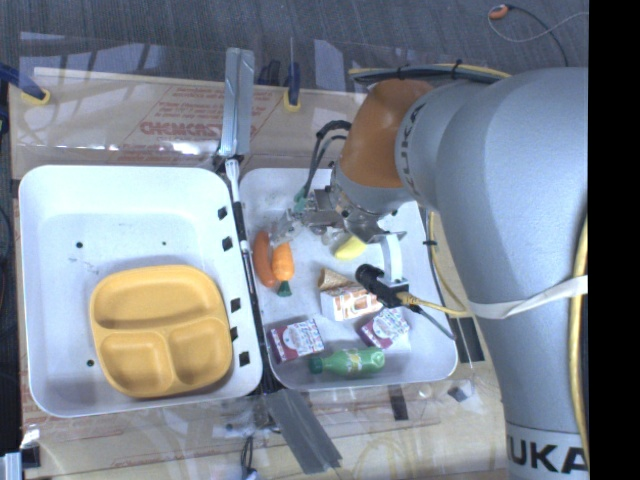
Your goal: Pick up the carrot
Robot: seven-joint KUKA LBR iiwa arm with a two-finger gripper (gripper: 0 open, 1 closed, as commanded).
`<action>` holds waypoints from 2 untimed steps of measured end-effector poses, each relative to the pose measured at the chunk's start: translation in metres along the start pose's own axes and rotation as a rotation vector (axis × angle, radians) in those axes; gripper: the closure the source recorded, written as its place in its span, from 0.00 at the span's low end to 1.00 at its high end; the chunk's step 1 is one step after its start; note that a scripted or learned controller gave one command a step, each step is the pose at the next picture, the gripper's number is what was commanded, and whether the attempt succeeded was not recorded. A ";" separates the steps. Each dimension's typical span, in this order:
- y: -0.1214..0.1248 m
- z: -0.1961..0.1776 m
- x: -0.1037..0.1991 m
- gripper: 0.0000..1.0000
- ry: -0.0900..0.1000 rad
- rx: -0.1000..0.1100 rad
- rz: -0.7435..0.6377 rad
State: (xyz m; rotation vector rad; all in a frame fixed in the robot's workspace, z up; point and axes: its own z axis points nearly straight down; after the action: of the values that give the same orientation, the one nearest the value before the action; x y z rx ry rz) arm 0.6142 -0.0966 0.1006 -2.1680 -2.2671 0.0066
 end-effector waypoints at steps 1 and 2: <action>-0.007 -0.030 -0.006 0.00 0.000 -0.004 -0.020; -0.028 0.009 0.000 0.00 0.001 -0.002 -0.233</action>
State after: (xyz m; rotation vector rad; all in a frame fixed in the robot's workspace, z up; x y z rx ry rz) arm 0.5859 -0.0978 0.0916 -1.8903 -2.5036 0.0028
